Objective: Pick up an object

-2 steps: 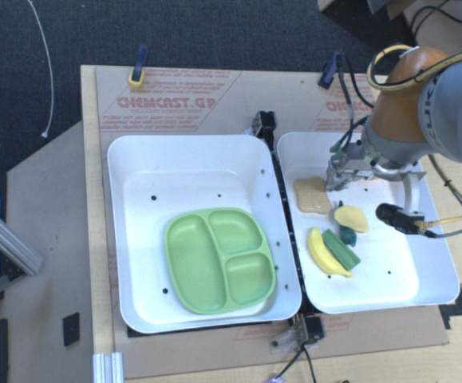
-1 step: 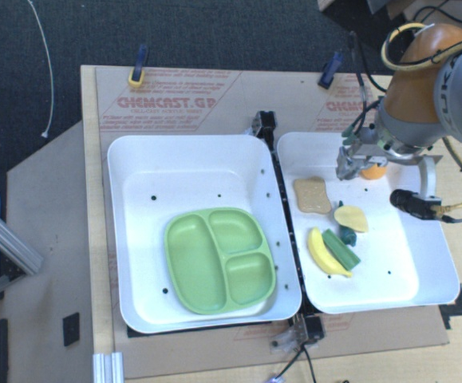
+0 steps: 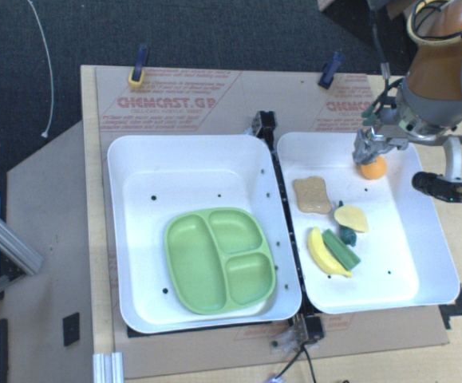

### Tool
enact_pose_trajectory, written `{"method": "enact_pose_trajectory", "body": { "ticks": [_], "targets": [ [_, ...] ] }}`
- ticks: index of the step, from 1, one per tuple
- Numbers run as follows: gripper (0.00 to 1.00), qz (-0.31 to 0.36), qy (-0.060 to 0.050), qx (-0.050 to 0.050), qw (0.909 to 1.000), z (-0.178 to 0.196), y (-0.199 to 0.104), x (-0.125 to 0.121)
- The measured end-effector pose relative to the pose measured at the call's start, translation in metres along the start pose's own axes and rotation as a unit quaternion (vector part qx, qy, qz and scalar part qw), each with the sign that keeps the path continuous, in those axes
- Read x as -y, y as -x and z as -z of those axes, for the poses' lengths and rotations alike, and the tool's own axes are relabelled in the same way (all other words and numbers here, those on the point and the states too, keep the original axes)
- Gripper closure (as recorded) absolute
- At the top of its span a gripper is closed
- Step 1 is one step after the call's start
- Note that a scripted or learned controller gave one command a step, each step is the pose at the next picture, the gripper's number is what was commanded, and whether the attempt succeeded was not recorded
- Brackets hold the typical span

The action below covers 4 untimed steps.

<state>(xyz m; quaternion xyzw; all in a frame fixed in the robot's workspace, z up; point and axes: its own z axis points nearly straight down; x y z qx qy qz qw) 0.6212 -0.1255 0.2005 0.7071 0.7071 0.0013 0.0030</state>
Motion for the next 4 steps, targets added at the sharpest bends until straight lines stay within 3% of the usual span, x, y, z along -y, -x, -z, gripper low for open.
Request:
{"method": "enact_pose_trajectory", "body": {
  "ticks": [1, 2, 3, 4],
  "targets": [
    [1.0, 0.001, 0.002, 0.0, 1.0, 0.064, -0.005, -0.002],
    [1.0, 0.003, -0.005, -0.002, 1.0, 0.054, -0.064, 0.013],
    [1.0, 0.001, -0.005, -0.002, 1.0, 0.048, -0.102, 0.039],
    [1.0, 0.002, -0.005, -0.002, 1.0, 0.038, -0.151, 0.047]
  ]
}}
